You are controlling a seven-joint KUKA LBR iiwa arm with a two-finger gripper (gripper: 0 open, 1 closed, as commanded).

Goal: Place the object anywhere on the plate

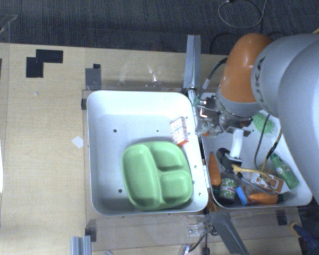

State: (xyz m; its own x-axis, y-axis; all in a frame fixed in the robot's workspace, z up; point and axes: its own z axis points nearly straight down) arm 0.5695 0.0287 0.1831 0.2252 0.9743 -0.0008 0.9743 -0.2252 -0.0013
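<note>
My gripper [208, 122] sits over rim between bins; grip state hidden, cannot tell. Small white-and-red carton [179, 130] just beside it, lying in left white bin [103, 142], touching upper right edge of green three-compartment plastic plate [157, 173]. Right white bin [303, 196] holds orange carrot [215, 171], green bottle [283, 170], dark can [228, 188], other clutter.

Green three-compartment plate [157, 175] lies flat; small, perhaps carton-like object [179, 130] just beyond its rim.

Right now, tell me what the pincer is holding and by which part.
That cannot be told. The pincer sits under the arm's wrist over the right bin, its tips hidden. The small box lies in the left bin, beside the green plate.
</note>
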